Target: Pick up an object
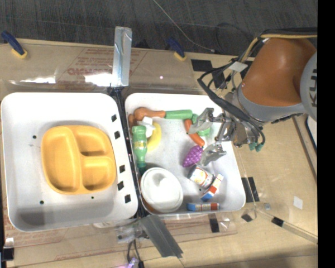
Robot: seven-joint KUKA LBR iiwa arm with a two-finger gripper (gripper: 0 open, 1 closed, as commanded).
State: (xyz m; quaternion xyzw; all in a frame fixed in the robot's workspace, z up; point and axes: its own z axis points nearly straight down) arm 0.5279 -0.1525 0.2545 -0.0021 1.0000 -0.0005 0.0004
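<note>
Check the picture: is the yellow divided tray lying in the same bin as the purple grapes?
No. The tray sits in the left bin; the grapes lie in the right bin.

**Right bin crowded, left bin roomier**

Right bin point(230, 190) is packed: white bowl point(162, 187), green bottle point(139, 144), purple grapes point(193, 156) leave bare floor mid-bin (a narrow patch); left bin point(22, 127) has open floor around the yellow tray point(78, 158).

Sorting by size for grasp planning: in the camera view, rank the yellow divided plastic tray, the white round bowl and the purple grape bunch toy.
1. Yellow divided plastic tray
2. White round bowl
3. Purple grape bunch toy
</note>
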